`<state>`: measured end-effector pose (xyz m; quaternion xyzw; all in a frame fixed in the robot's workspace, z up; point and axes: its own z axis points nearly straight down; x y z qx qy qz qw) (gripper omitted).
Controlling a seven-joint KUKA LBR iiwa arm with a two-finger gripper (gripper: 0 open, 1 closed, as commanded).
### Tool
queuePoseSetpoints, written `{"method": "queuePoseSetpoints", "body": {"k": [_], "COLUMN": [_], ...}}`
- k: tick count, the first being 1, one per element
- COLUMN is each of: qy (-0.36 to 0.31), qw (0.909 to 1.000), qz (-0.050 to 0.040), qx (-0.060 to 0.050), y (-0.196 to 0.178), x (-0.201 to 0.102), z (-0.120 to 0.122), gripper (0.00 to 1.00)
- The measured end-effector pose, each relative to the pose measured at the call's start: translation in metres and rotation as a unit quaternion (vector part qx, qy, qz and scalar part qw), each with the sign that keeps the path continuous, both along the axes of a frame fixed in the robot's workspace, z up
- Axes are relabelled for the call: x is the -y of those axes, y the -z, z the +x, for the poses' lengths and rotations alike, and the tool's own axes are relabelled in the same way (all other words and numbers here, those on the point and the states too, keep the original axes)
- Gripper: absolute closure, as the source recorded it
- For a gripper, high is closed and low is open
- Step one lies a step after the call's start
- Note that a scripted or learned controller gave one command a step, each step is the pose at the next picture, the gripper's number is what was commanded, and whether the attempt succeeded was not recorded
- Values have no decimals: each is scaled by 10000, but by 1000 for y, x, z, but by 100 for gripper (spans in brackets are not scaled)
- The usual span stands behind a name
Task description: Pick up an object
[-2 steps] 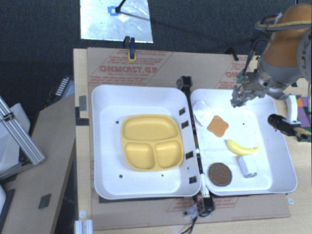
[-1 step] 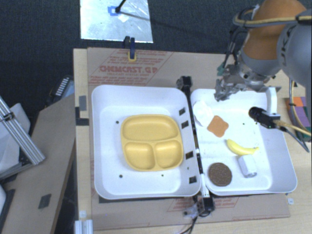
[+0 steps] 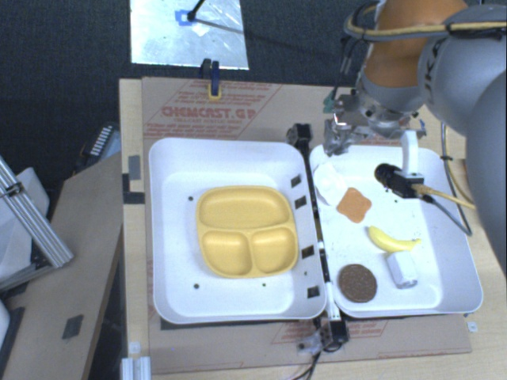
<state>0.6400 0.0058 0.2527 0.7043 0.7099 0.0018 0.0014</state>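
The right bin [image 3: 455,279] holds an orange toast-like slice [image 3: 353,204], a yellow banana [image 3: 391,240], a round brown cookie [image 3: 357,283] and a small white cylinder [image 3: 402,270]. A pale white flat piece [image 3: 329,183] lies by the bin's left wall. My gripper [image 3: 339,142] hangs over the far left corner of the right bin, just beyond the white piece. Nothing shows between its fingers.
The left bin [image 3: 170,172] carries a yellow three-compartment tray [image 3: 242,229] in its middle. A black divider with clips [image 3: 305,204] runs between the two bins. The grey arm and its orange band fill the space above the right bin's far side.
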Motion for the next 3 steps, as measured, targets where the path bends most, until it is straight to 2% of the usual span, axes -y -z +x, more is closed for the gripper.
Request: {"method": "queuePoseSetpoints", "body": {"k": [2, 3], "qy": [-2, 16], "qw": [10000, 10000], "qz": [7, 0], "qx": [-6, -12], "y": [3, 3], "x": [-97, -94], "z": [6, 5], "gripper": [100, 0]}}
